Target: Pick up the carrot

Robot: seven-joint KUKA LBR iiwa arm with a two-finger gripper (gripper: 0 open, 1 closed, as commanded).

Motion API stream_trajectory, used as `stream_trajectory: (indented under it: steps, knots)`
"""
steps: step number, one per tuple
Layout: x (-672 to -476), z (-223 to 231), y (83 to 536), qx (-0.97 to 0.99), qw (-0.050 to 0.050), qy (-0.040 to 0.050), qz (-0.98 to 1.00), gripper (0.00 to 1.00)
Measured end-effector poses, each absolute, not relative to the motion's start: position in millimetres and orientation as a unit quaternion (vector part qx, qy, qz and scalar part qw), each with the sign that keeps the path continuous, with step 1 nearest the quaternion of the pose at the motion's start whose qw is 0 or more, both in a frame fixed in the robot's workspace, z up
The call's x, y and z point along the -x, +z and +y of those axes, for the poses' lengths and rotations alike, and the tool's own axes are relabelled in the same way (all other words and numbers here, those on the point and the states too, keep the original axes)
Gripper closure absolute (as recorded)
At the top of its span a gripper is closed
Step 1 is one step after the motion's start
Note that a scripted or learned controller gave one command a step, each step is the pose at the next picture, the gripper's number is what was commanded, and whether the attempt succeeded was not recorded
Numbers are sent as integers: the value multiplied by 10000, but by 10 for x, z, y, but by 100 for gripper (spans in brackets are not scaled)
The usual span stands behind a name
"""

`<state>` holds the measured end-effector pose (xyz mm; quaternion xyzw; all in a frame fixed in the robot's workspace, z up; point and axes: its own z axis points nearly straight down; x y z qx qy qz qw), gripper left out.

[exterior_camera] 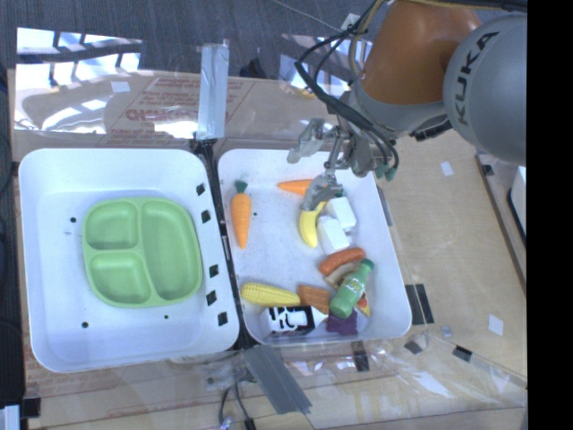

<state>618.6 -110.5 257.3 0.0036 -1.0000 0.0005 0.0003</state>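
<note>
The carrot (241,213) is seen lying lengthwise in the right bin (269,164), close to its left wall and well apart from the other items. Bare bin floor is seen on the carrot's right. The gripper (324,179) is seen over the far-right part of the same bin, fingers spread, nothing between them, above a banana (309,227). A green divided plate (141,251) is seen in the left bin (45,177).

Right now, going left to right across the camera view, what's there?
Green divided plate in the left bin → carrot by the right bin's left wall → banana → gripper above it → green bottle.
</note>
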Motion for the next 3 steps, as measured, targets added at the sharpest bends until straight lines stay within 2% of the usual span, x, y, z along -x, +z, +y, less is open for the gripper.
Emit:
stream_trajectory:
  steps: [1, 2, 3]
  knots:
    - [-6490, -965, 1578, -1147, 28, -12, -9934, 0]
    - [-6144, -969, 911, -88, 10, -3, -10000, 0]
    - [-5864, -914, 913, 281, 10, 1, -9996, 0]
